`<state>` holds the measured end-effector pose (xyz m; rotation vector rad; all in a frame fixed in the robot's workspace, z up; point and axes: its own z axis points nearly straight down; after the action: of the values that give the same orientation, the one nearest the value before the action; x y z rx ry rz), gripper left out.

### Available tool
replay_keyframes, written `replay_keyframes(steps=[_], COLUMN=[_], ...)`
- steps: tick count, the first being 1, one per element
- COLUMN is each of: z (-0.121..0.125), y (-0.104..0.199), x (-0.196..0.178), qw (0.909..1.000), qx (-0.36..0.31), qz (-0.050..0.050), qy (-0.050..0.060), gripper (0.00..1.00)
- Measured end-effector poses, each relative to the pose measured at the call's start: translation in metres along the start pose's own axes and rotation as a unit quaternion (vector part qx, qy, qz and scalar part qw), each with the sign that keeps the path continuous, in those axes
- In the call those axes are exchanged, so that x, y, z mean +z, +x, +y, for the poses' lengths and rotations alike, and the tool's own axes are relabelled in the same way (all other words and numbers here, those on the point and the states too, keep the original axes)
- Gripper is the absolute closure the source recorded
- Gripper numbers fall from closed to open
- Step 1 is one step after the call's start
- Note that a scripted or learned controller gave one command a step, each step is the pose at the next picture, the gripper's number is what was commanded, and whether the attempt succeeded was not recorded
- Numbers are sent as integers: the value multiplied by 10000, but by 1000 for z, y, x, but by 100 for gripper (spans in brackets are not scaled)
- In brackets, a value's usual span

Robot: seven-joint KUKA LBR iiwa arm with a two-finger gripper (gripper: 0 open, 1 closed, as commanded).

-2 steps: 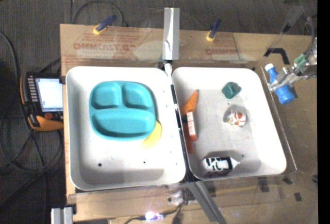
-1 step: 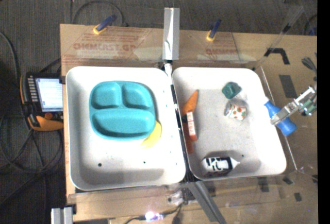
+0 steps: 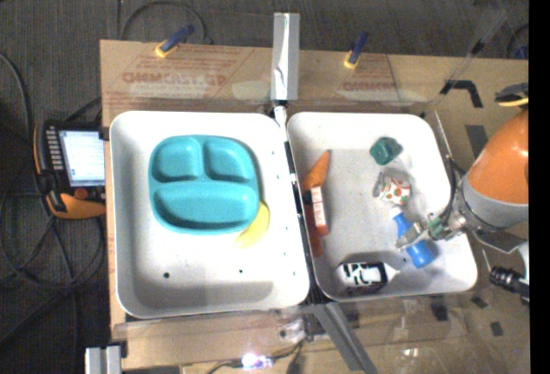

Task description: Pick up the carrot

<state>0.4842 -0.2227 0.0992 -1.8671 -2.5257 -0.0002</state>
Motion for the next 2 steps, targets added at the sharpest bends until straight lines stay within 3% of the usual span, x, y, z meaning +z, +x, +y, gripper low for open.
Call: replay_keyframes(steps=[1,2], z=[9,41], y=[-2,68], x=[6,-72], qw=[9999,9985], qx=[-74,546], qz=[-55,-4], qy=[-56,9], gripper=[100,100])
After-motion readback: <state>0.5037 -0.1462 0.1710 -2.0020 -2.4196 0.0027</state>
